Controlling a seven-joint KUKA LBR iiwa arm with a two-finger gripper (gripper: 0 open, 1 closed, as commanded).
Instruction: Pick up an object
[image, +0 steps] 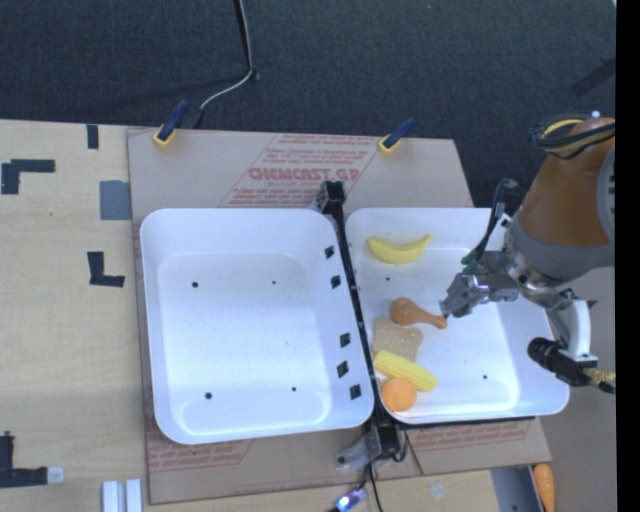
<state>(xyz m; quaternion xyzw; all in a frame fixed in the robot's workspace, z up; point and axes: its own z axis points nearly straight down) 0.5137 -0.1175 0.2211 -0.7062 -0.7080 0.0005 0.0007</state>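
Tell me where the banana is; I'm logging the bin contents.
The banana lies in the right bin, near its far left corner, beyond the drumstick and left of the gripper.

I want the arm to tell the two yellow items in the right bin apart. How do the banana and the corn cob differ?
The curved yellow plastic banana lies alone near the far side of the right white bin; the yellow toy corn cob lies near the front. The banana is smooth and bent; the corn cob is straighter. The banana touches nothing; the corn cob lies against the orange ball and tan bread slice. Both are yellow and lie flat.
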